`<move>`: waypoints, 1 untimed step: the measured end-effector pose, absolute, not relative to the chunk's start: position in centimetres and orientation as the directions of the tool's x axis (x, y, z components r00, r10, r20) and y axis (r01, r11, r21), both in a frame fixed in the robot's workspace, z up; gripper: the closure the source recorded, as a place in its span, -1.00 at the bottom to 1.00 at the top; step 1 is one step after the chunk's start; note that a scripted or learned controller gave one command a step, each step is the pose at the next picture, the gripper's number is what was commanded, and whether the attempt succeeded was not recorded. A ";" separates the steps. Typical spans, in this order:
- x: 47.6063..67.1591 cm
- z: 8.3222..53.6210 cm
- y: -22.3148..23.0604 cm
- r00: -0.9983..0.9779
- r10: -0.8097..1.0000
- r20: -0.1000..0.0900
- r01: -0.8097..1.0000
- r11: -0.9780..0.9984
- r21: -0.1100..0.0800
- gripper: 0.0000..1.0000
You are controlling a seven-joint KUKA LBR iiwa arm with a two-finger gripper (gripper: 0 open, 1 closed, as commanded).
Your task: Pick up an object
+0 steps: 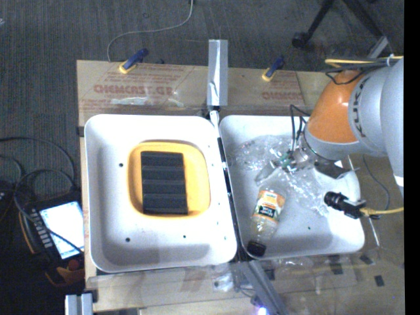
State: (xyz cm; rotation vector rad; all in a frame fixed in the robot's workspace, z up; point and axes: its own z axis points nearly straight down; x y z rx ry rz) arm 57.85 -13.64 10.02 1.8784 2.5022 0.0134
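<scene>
1. The hand point(289, 159) sits low in the right bin point(308, 233), its tip in among crumpled clear plastic point(261, 151). I cannot tell whether it is wide or narrow, and nothing can be seen held in it.
2. The likeliest object, a small bottle point(268, 209), lies on its side near the hand, towards the view's lower left. Its long axis runs away from the hand, with the dark cap point(255, 247) at the far end, beside the bin's rim.
3. More plastic lies around the hand and beside the bottle; it could snag a grasp.
4. Well beyond the bottle, in the left bin point(105, 195), a black ribbed block point(164, 182) rests in a yellow tray point(201, 176).
</scene>
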 end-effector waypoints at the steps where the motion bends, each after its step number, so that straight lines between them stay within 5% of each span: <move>1: 62.2 9.1 -12.5 -0.210 0.978 -0.007 0.978 0.211 0.005 1.00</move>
